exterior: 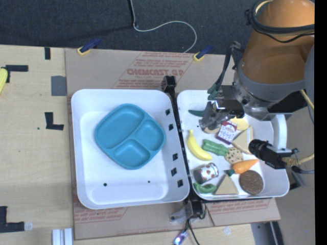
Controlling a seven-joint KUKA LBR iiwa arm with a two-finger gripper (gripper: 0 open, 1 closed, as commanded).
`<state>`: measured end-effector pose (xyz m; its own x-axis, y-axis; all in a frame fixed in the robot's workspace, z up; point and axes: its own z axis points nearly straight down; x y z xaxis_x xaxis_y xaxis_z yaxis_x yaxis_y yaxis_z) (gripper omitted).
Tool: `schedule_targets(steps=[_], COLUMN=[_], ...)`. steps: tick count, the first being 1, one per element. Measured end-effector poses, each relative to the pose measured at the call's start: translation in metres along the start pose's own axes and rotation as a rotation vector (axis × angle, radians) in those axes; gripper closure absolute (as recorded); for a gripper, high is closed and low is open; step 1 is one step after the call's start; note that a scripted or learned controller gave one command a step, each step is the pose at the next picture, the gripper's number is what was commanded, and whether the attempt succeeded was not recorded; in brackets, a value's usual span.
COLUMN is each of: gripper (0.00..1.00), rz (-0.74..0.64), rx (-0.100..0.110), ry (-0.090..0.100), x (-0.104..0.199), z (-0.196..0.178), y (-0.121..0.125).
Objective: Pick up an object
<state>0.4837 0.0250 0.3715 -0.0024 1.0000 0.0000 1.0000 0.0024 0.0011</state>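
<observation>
My gripper (209,120) hangs low over the back part of the right bin (190,98), just behind the toy food. Below it lie a yellow banana (196,146) and a green pepper (215,148). A purple and white packet (227,132) sits right beside the gripper, with a yellow wedge (240,122) behind it. Nearer the front are a speckled cracker (235,154), an orange carrot (244,165), a brown round patty (251,181), a small can (207,173) and a tan sandwich triangle (227,187). I see nothing held.
The left bin (87,152) holds a blue divided plate (130,136). A black hinge strip (176,137) runs between the bins. The arm's grey and orange body (278,50) looms over the right bin's back right. A white cable (163,27) lies behind the bins.
</observation>
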Motion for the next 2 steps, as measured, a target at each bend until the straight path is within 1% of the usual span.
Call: schedule_targets(steps=[1, 2], gripper=[1.00, 1.00], rz=[-0.003, 0.000], rx=[-0.001, -0.002], ry=[0.001, 0.000], x=[0.041, 0.028], z=[-0.028, -0.069], y=[0.000, 0.000])
